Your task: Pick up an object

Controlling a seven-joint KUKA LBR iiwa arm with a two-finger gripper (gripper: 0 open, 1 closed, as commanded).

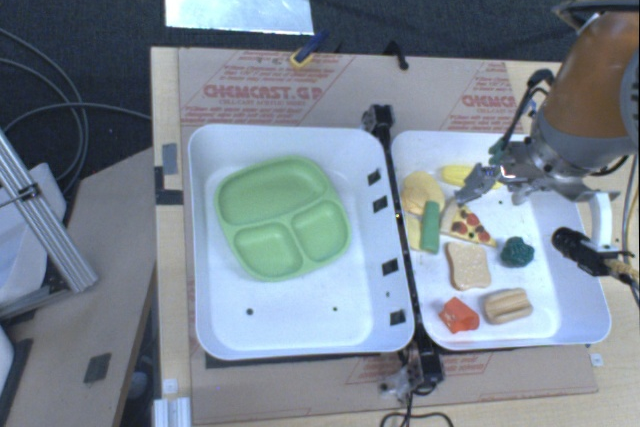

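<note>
Spanning the frame's middle, 2 white bins [300,140] sit side by side; the left holds a green divided plate [282,217]. The arm [600,80] enters at upper right, its gripper [478,183] low over the right bin, fingers seemingly slightly apart, gripping nothing. The pizza slice [467,226] lies just below it, long axis running toward lower right, with the green stick [431,225] left of it.

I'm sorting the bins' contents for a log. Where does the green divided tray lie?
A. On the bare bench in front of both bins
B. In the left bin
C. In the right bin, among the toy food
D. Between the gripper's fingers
B: the green divided tray lies flat on the floor of the left bin, while the toy food sits in the right bin near the gripper.
</note>
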